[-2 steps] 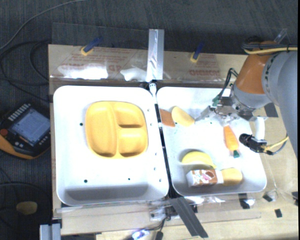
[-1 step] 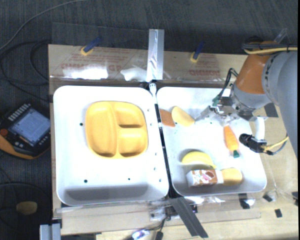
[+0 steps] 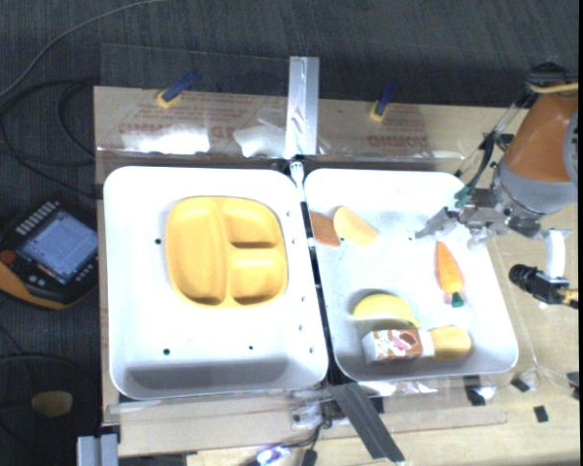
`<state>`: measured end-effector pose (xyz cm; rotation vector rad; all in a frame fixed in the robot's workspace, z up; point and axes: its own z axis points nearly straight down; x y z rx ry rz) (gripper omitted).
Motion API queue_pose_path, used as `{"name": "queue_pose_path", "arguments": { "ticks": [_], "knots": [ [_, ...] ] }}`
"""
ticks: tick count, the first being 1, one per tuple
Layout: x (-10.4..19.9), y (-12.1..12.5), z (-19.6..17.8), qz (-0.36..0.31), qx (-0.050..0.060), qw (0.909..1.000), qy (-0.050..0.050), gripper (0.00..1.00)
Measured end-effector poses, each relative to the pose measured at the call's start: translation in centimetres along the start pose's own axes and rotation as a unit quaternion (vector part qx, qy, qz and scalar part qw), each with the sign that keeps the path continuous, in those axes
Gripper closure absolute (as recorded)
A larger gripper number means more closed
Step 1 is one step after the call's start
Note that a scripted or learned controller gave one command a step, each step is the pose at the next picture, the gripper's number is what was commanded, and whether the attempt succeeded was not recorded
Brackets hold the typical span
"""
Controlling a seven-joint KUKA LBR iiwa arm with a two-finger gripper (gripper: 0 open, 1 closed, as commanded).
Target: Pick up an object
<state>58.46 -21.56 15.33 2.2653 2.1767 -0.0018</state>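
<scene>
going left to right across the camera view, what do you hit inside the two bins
yellow divided tray in the left bin → brown slice at the right bin's left wall → pale yellow wedge → carrot, just below the gripper. The items along the near edge overlap in order, so they are left out.
</scene>
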Motion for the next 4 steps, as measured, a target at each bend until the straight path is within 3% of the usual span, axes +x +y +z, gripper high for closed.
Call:
{"name": "queue_pose_path", "arguments": {
  "ticks": [1,2,3,4],
  "knots": [
    [0.4,-1.3,5.6,0.000,-0.004,1.0000,0.005,0.00],
    [0.4,-1.4,4.9,0.000,-0.002,1.0000,0.004,1.00],
    [5.8,-0.6,-7.7,0.006,0.000,1.0000,0.000,1.00],
    [7.9,-0.7,-8.1,-0.040,0.000,0.9992,-0.001,1.00]
  ]
}}
